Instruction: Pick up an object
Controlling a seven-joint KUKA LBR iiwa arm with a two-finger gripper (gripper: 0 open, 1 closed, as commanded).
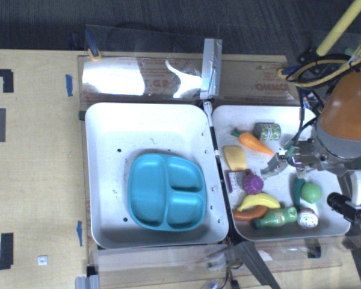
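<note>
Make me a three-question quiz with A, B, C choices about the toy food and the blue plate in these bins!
1. Where does the blue plate lie?
A. left bin
B. right bin
C. on the floor

2. What colour is the carrot?
A. purple
B. orange
C. white

3. The banana is
A. in the pincer
B. on the blue plate
C. lying in the right bin

Answers: 1 A, it sits in the left bin. 2 B, orange with a green top. 3 C, it rests in the right bin among the other toys.

A: From my screen the arm (349,119) runs off the right edge of the frame.

B: Same here; its wrist hides part of the right bin (271,232), lower right.
</note>
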